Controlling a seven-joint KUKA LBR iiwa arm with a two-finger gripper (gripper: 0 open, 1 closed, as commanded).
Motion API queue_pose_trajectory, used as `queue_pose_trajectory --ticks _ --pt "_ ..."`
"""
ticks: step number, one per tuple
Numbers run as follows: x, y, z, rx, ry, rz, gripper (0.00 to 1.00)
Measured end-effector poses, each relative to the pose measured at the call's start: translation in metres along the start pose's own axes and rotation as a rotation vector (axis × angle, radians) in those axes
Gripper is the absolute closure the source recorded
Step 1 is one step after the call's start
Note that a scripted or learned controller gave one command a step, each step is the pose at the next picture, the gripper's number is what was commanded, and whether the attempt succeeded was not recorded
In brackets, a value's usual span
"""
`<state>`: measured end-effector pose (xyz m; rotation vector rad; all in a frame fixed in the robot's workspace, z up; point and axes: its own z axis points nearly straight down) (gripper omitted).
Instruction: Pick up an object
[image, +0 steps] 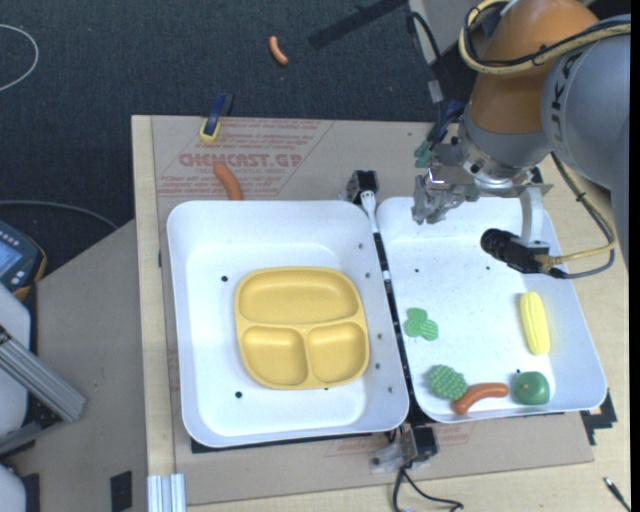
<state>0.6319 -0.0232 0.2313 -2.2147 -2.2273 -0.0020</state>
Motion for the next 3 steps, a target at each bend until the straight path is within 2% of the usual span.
queue_pose_trajectory --ticks 1,2,3 --pt "-0.009 -0.006 0.017 0.004 -0.001 0.007 1.00" --pt "-0.006 -0.010 0.015 0.003 -0.001 0.006 1.00" --pt "-0.013 -0.009 -0.003 -0.003 -0.002 0.006 1.00"
